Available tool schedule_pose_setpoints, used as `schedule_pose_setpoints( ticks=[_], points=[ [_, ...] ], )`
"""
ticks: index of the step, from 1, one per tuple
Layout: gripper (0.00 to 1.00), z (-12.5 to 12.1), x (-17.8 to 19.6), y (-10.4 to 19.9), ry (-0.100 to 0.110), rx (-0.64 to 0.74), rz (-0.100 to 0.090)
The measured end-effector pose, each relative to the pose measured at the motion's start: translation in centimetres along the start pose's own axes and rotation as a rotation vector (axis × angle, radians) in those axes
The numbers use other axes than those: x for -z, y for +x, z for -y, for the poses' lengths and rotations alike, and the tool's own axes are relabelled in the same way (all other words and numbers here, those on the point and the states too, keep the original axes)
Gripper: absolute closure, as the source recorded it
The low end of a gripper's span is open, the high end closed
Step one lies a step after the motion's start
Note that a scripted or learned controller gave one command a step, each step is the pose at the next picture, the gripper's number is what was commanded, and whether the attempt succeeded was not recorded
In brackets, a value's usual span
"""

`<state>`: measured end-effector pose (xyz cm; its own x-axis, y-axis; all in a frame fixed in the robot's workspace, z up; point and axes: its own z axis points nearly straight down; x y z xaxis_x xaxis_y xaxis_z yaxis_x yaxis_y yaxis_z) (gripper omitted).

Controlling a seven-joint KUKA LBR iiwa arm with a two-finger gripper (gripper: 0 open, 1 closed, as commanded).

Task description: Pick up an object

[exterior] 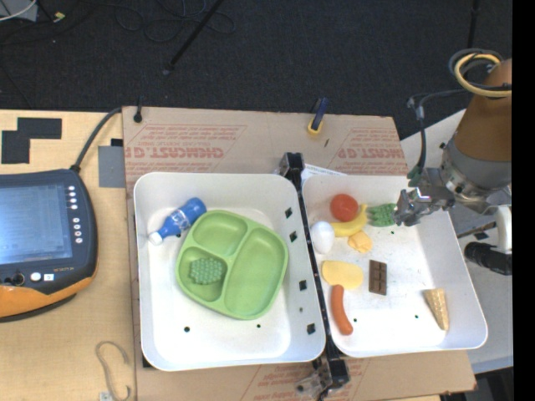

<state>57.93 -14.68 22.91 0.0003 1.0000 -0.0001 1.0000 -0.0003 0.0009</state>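
Note:
The right bin holds several toy foods: a red tomato, a yellow banana, a white egg, a small yellow piece, a yellow lump, a brown chocolate bar, a red sausage and an ice cream cone. A green leafy piece lies by the bin's far edge. My gripper sits low right beside it, touching or nearly touching its right end.
The left bin carries a green divided plate with a green knobbly item in one section, and a blue bottle at its far left. A tablet-like pendant lies left of the bins.

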Motion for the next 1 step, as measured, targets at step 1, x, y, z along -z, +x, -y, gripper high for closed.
schedule_pose_setpoints(
  ticks=[1],
  points=[
    [1.0, 2.18, 0.53, 4.67, 0.005, 0.003, -0.003]
  ],
)
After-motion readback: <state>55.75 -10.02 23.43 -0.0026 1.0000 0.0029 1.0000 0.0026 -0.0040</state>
